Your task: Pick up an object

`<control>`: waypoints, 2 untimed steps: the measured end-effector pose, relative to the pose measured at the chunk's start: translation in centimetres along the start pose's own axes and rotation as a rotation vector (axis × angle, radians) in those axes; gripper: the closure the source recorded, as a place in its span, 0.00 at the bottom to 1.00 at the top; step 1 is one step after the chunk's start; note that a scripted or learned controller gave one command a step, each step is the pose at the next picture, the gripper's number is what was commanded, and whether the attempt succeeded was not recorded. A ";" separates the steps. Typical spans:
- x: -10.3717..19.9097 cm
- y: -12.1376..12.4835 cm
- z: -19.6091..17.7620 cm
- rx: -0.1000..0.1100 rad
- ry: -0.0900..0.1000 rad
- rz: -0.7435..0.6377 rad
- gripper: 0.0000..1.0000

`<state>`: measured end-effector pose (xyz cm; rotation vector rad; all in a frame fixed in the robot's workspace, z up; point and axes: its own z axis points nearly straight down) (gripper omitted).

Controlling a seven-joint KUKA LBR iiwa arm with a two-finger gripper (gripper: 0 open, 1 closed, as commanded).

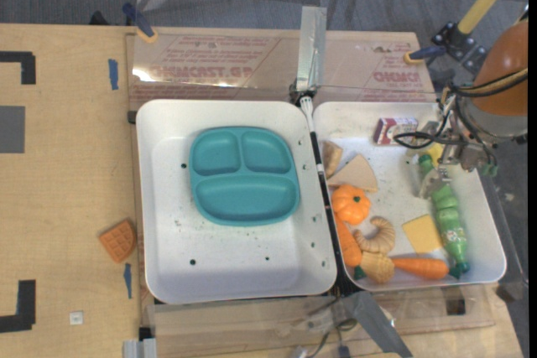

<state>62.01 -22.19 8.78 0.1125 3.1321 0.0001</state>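
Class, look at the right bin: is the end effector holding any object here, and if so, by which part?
It cannot be told. The end effector is low over the green bottle in the right bin, but no grip is visible.

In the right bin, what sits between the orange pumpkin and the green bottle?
In the camera view, a yellow cheese slice lies between the pumpkin and the green bottle, on the white bin floor.

Robotics lab, taped wooden bench (59, 180), two white bins (159, 205), toy food
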 end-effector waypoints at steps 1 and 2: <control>-0.5 0.1 -1.6 0.003 -0.016 -0.002 1.00; -0.4 0.1 -1.4 0.003 -0.014 -0.002 0.00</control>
